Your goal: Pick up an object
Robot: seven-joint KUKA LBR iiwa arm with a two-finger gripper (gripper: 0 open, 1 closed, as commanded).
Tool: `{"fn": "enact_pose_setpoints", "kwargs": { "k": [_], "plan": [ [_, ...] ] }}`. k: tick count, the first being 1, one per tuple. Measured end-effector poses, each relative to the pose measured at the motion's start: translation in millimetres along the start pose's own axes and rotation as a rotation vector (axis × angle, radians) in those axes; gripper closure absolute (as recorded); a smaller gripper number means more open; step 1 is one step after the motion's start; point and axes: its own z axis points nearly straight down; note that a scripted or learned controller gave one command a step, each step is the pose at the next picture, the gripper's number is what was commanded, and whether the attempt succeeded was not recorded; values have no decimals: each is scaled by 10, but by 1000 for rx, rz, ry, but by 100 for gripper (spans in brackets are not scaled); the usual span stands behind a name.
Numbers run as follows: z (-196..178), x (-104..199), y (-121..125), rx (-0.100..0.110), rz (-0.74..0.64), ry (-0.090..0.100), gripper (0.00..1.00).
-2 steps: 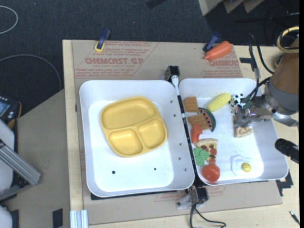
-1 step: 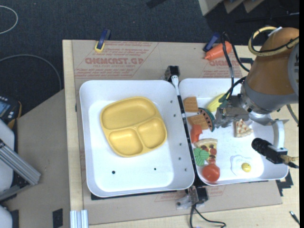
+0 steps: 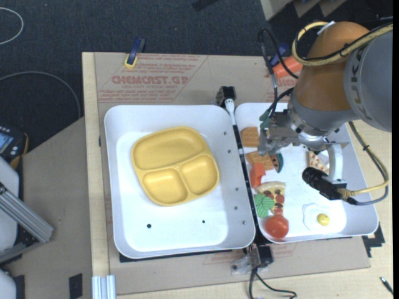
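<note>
Arm (image 3: pixel 340 55) reached in from the right of the frame; gripper (image 3: pixel 269 147) sat low over the upper left part of the right bin (image 3: pixel 361 220), right on the toy food pile. Whether it was open, closed or gripping anything could not be told; nothing visibly clamped.

Pickable things were all in the right bin: orange piece (image 3: pixel 257 161) and teal piece (image 3: pixel 276 162) just under the gripper, tan piece (image 3: pixel 249 136) beside it toward the top, pizza slice (image 3: pixel 270 198) and tomato (image 3: pixel 277 226) lower center-right, fried egg (image 3: pixel 318 217) at lower right. Left bin (image 3: pixel 118 167) held a yellow divided plate (image 3: pixel 176 165), center left.

Risks, as a judgement:
- Pieces touched or overlapped, so a close could catch two, or an edge only, and slip on lift.
- Target lay near the divider wall between the bins; the gripper could hit that rim.
- Small flat pieces could get pushed aside instead of grasped.
- A black cylinder (image 3: pixel 321 184) and cable hung beside the gripper and could nudge the egg.
</note>
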Motion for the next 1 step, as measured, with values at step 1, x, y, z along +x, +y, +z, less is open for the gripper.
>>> {"fn": "enact_pose_setpoints", "kwargs": {
  "k": [1],
  "plan": [
    [-172, 138, -32, 0, 3, -1, 100]
  ]
}}
